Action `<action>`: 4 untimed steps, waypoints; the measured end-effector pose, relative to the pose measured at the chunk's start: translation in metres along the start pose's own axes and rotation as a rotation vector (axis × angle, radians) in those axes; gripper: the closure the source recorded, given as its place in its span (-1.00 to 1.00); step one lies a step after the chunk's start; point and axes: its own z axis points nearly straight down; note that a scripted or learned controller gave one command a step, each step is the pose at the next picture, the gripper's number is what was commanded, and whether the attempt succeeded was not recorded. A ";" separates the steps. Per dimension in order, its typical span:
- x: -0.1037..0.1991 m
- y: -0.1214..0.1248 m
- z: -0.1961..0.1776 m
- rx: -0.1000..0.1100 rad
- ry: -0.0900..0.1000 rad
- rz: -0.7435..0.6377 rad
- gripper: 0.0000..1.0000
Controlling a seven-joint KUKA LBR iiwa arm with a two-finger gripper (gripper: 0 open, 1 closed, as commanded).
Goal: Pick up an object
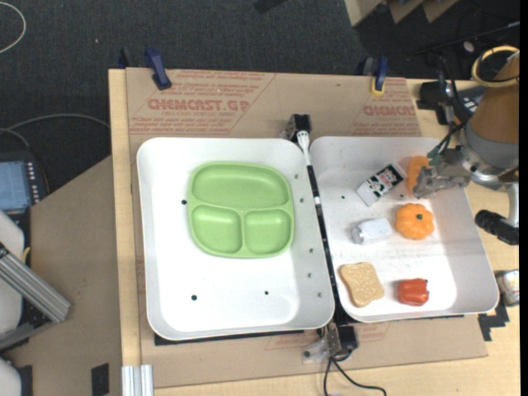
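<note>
Gripper (431, 180) low over the right bin (470, 304), nothing visibly held.
Whether its fingers are apart or together cannot be told; the wrist hides them, likely because it is reaching for a grasp. An orange piece (417, 166) sits touching them, half covered. The pumpkin (414, 221) lies just below; carton (379, 181), grey block (371, 230), toast (361, 283) and red pepper (413, 291) lie farther off.

Robotics lab, clamped bench board (247, 97), two white bins (157, 221), loose cables (49, 126), toy food left of the jaws
</note>
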 end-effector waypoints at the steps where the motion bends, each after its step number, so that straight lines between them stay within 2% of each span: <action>1: 0.071 -0.026 0.001 0.007 0.005 -0.004 1.00; 2: 0.175 -0.038 -0.078 -0.005 0.004 -0.009 1.00; 3: 0.262 -0.089 -0.107 0.005 0.005 -0.009 1.00; 4: 0.274 -0.130 -0.313 -0.017 0.006 -0.004 1.00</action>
